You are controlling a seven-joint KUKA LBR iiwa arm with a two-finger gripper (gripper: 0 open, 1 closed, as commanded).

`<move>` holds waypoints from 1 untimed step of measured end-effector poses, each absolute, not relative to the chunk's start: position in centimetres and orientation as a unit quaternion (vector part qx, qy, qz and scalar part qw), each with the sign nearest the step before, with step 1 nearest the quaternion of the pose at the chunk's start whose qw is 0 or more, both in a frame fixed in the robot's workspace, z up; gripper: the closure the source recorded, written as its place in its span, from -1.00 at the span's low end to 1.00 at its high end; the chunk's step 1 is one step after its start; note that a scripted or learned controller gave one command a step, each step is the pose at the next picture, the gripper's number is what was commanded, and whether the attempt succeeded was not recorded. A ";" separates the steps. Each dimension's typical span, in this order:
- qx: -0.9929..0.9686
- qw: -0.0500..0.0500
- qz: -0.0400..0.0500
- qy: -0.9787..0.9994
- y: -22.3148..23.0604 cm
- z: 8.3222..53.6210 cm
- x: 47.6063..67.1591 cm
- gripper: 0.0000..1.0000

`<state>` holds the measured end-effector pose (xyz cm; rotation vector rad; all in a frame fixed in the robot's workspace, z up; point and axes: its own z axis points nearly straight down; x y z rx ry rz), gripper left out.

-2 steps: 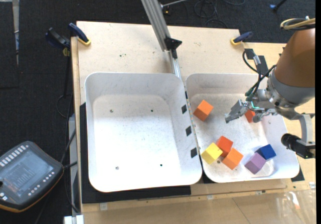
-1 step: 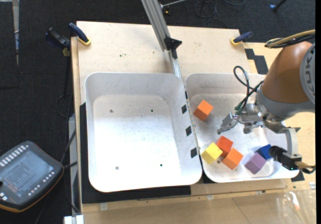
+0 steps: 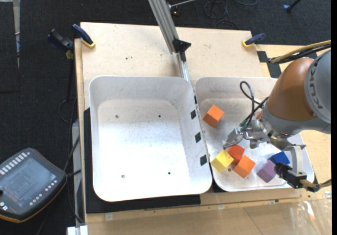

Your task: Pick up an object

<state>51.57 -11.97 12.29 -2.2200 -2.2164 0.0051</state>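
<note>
The hand (image 3: 243,139), its grip impossible to tell, hovers over the right white plastic bin (image 3: 210,87) holding two orange cubes (image 3: 214,115), one red cube (image 3: 236,151), one yellow cube (image 3: 222,160), one purple cube (image 3: 266,171), one blue block (image 3: 280,157).

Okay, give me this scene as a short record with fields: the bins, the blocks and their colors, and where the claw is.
bins: two white bins side by side, left bin, right bin
blocks: all in the right bin
lone block: orange block, apart from the others
cluster near front edge: yellow block, red block, second orange block, purple block, blue block
claw: claw low over the right bin, just above the cluster
grasp: cannot tell
</note>
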 end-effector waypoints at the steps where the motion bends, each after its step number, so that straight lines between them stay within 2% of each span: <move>1: -0.707 0.000 0.000 -0.707 -11.9 9.4 51.6 -1.00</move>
